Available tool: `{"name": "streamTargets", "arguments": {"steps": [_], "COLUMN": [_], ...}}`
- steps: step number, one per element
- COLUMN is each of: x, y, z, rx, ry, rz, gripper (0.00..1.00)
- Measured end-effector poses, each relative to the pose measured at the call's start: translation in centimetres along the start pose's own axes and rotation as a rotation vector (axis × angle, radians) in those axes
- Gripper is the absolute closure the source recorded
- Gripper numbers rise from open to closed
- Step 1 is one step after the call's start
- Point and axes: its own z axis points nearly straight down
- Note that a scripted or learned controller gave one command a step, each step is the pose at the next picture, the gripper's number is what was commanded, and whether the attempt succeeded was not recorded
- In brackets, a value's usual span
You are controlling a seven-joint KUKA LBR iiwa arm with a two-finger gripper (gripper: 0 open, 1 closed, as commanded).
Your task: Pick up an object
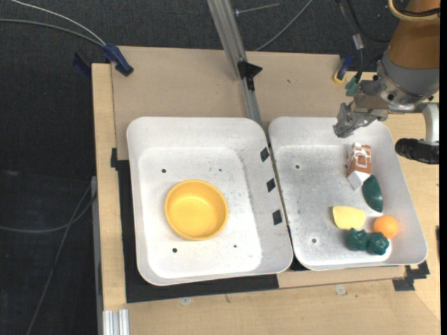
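The gripper (pixel 347 126) hangs over the far edge of the right bin (pixel 307 187), close to that bin's back rim, with the grey arm (pixel 412 54) and its orange band reaching in from the right. Whether it is open or closed cannot be told from this angle, and nothing can be seen held in it.

The objects to pick lie bunched along the right side of the right bin. A small red and white carton (pixel 359 163) lies just below the gripper, near the right wall. A dark green oval piece (pixel 372 192) touches the carton's lower end. Below that sit a yellow wedge (pixel 348 218), an orange ball (pixel 385 226) close to the right rim, and two dark green lumps (pixel 367 242) near the front edge. The left half of this bin's floor is bare, giving open room on that side.

The left bin (pixel 150 187) holds one yellow bowl (pixel 196 209), upright and roughly central, well apart from every wall. The two bins meet along their inner rims, where black clips (pixel 272 185) sit. The tabletop (pixel 181 82) behind the bins is bare wood, crossed by a slanted metal pole (pixel 230 33).
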Motion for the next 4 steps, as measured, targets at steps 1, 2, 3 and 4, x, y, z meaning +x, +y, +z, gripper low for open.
{"name": "streamTargets", "arguments": {"steps": [1, 2, 3, 4], "x": [5.4, 10.2, 15.5, 20.2], "y": [-0.2, -1.1, -1.7, -2.2], "z": [-0.6, -0.8, -0.7, 0.2], "rx": [0.002, 0.007, 0.009, 0.011], "ry": [0.001, 0.001, 0.0, -0.003], "rz": [-0.001, 0.0, -0.001, 0.002], "gripper": [1.0, 1.0, 1.0, 1.0]}}
